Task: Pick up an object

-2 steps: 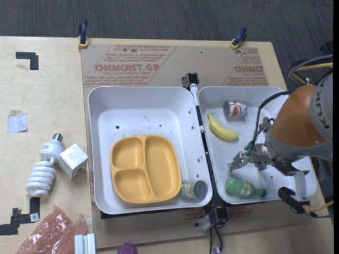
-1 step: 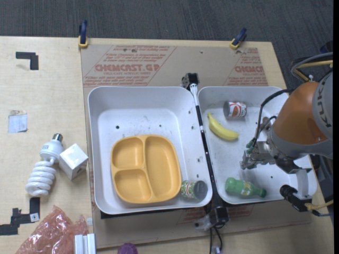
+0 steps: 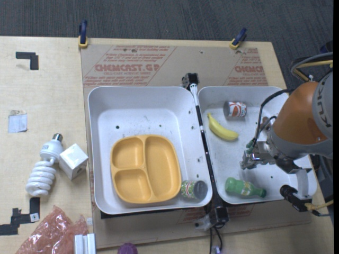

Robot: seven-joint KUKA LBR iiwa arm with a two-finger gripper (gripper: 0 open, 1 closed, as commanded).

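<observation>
One camera hangs fixed above the bench (image 3: 42,115), looking down at a slant. It takes in both white bins (image 3: 98,142), fairly near.

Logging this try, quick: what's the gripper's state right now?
Gripper: cannot be told from this view; it sits over the right bin, above the green bottle, with nothing seen in it.
</observation>
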